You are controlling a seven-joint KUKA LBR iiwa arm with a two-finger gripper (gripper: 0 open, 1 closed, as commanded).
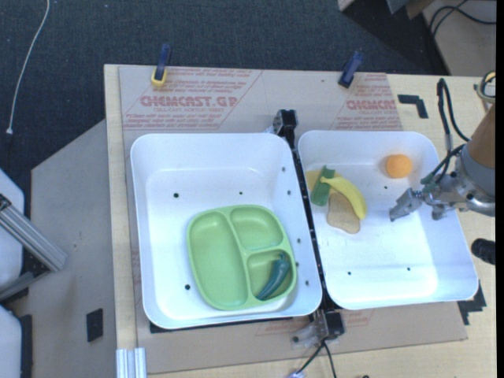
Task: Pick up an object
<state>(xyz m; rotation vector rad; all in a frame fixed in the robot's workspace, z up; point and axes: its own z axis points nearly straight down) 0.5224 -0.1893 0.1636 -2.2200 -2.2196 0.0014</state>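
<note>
Jaws spread, nothing between them; gripper point(409, 205) hovers over the right bin point(394, 278). Left of it, banana point(349, 195) lies touching a tan slice point(343, 213): likely light, curved, smooth, best pinched across mid-body. Farther back, orange ball point(398, 165) sits alone, round, apt to roll.

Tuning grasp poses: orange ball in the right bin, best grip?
Take the orange ball across its middle, coming straight down. It is round, so any finger angle works. It sits alone near the right bin's far wall, apart from the banana.
</note>
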